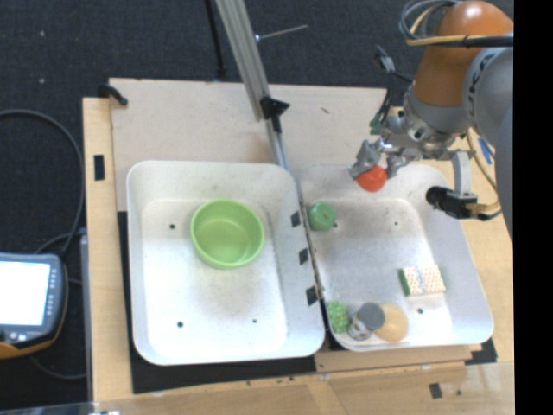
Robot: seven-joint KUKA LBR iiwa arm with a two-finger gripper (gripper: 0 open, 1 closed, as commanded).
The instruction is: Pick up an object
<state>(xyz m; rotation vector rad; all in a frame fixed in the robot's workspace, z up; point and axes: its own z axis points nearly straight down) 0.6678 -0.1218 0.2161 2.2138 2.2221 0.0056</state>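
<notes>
Where the grey arm reaches in from the right of the camera view, a small round orange-red ball is seen pinched at the tip of the pincer, above the far edge of the right white bin. Its upper part is covered by the fingers. A light green plastic bowl is seen in the left white bin. Several small items are clustered in the right bin's near corner, too small to be identified.
</notes>
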